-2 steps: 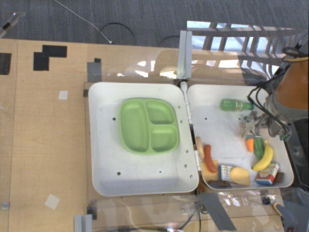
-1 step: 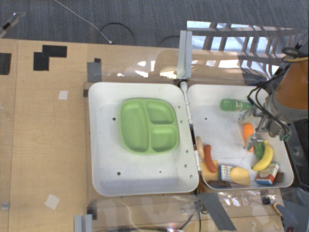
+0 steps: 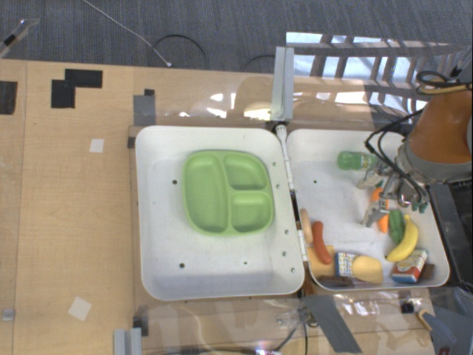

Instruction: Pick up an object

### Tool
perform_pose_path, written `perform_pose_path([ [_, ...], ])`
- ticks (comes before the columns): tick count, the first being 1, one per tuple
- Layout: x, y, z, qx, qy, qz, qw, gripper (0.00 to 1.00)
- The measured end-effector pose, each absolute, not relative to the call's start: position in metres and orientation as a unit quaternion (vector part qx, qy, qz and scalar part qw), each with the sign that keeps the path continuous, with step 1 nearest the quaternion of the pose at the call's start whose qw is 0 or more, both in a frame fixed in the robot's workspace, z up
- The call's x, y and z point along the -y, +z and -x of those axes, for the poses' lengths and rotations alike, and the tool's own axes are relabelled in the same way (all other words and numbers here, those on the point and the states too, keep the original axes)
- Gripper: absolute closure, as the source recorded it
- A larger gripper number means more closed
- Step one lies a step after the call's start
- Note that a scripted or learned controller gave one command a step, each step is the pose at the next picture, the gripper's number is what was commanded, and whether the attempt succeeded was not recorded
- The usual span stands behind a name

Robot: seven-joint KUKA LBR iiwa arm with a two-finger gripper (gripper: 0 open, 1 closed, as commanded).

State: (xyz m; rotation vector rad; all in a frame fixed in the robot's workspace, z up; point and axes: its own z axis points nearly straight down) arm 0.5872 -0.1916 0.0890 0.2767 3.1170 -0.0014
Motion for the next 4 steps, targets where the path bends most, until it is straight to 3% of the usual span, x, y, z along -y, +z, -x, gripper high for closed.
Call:
perform_pose_path([
  [1,0.191,0.105,-0.592,-0.996,-0.0018,-0.086,0.014,1.0],
  [2,0.168,0.206,-0.567,-0.987,-0.0003,-0.16,0.01,1.0],
  [3,0.139,0.12,-0.488,-0.997,0.0006,-0.077,0.0,1.0],
  [4,0.139,0.254,-0.504,-0.997,-0.002,0.079,0.007,1.0],
])
